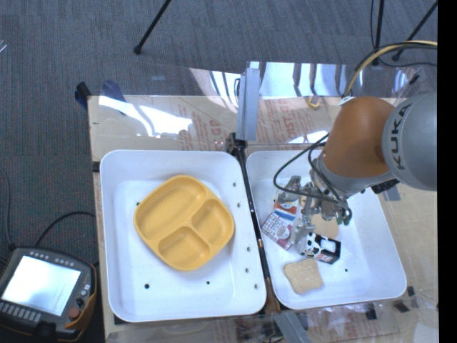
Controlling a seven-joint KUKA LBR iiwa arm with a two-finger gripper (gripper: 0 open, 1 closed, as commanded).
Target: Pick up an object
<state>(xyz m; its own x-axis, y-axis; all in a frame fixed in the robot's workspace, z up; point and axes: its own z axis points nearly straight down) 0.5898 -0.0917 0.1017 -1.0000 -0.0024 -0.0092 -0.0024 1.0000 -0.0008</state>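
Bench (164,116): you look down at a slant on a brown board with red print, shiny glare across its far side, grey carpet beyond it.
Left bin (121,291): a shallow white tray on your left, with small dark holes in its floor.
Right bin (371,270): a matching white tray just beside the first, with a dark divider between them.
Arm (418,145): a grey arm reaches in from your right, with a large orange band (357,138) above the wrist and cables looping around it over the right bin.
Plate (185,222): a yellow plate with three compartments lies flat near the middle of the left bin, turned at an angle.
Pendant (44,288): a handheld controller with a bright screen sits on the floor at the lower left corner.
Gripper (305,229): it hangs low over the left-centre of the right bin, right above the small objects; you cannot tell whether it is released or clenched, and nothing shows as grasped.
Carton (283,222): a small red, white and blue pack lies in the right bin, just left of the gripper.
Toast (303,276): a tan bread-shaped slice lies flat near the bin's front edge.
Cow toy (319,248): a black-and-white piece lies just below the gripper, between carton and toast.
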